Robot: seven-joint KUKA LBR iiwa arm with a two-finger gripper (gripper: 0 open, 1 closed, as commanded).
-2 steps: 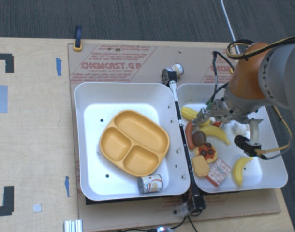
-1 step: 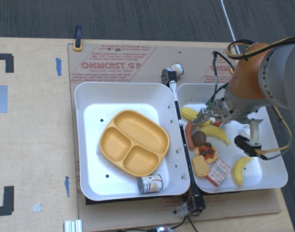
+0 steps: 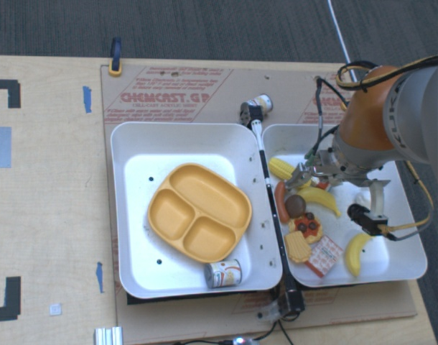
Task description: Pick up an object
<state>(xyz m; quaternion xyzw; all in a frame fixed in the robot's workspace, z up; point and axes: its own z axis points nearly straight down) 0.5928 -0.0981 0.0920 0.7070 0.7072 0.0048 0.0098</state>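
While the arm (image 3: pixel 391 113) hangs over the right bin (image 3: pixel 413 264), tool (image 3: pixel 309 177) sits low among crowded toy food: yellow banana (image 3: pixel 324 198) just beside it, corn (image 3: pixel 282 168), brown ball (image 3: pixel 296 205); can't tell tool state. Left bin (image 3: pixel 126 192): divided orange plate (image 3: pixel 199 211), can (image 3: pixel 225 273)
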